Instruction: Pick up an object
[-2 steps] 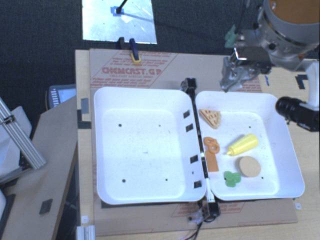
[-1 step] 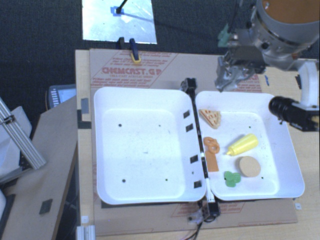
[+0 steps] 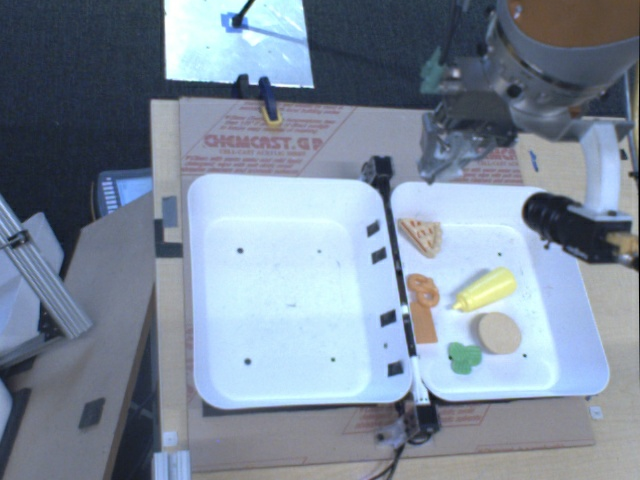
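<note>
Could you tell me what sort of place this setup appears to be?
Probably a robotics lab's grasping test bench: two shallow white plastic bins clipped together on a cardboard sheet, small toy food pieces like a yellow plastic bottle, and a grey robot arm's gripper above.

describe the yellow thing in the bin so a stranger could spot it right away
Look in the right-hand white bin, where all the small items lie. Near its middle sits the yellow bottle-shaped piece, lying on its side at a slant, just above the round tan disc. It is the only bright yellow item there; its neighbours are orange, tan or green.
</note>
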Action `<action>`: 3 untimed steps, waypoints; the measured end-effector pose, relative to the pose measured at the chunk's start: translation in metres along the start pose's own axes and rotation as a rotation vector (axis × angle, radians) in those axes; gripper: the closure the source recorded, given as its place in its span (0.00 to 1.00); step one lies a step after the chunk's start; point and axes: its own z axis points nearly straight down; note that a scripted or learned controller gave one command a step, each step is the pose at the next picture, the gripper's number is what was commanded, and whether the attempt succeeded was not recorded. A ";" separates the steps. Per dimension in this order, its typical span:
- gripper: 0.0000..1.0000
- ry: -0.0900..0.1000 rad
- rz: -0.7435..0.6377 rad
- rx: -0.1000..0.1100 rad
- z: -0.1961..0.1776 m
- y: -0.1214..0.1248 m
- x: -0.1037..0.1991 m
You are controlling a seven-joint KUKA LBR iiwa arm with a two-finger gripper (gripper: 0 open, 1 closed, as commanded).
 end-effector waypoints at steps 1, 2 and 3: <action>1.00 0.001 -0.003 0.001 0.000 0.000 0.049; 1.00 0.001 -0.004 0.001 0.001 0.000 0.099; 0.00 0.000 0.002 0.001 0.000 0.000 0.096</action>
